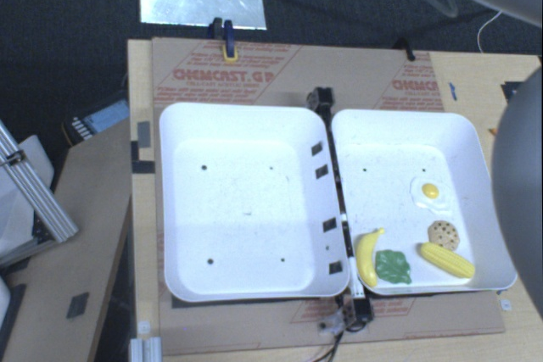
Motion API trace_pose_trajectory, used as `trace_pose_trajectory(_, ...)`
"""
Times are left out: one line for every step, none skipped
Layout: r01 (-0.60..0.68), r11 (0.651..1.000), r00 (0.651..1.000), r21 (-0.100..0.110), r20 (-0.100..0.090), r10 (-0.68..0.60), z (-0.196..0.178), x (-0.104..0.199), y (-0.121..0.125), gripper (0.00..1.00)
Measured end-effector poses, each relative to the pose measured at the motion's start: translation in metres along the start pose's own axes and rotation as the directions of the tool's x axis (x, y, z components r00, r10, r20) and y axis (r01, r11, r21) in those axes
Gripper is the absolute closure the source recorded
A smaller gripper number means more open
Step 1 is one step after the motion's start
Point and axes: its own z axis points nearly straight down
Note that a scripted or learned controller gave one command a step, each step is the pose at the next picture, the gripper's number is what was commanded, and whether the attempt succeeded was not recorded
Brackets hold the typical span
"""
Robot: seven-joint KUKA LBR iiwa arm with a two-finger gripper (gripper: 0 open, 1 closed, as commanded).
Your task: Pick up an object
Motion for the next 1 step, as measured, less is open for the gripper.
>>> trace_pose_trajectory(0.003, 1.000, 1.000, -0.002, 0.000, -0.003, -0.0111, 0.0004, 0.0000, 1.00)
